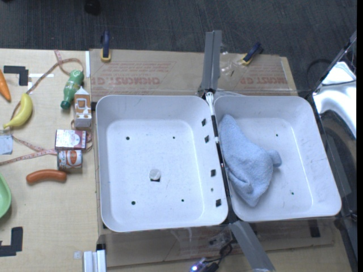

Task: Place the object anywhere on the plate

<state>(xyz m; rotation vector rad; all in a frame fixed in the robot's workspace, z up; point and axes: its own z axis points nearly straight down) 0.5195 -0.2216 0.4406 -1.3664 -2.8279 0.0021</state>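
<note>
Blue cloth [247, 164] lies crumpled in the right bin [317, 152]. A small white object [155, 175] sits in the left bin [113, 152].

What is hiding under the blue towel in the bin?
The crumpled blue towel lies in the right bin, against its left wall. Around it you see bare white bin floor. Whatever sits beneath it is covered, so nobody can tell if anything is there.

A green dish [3, 196] is cut by the left edge; the small pale object [155, 175] is too small to identify
</note>
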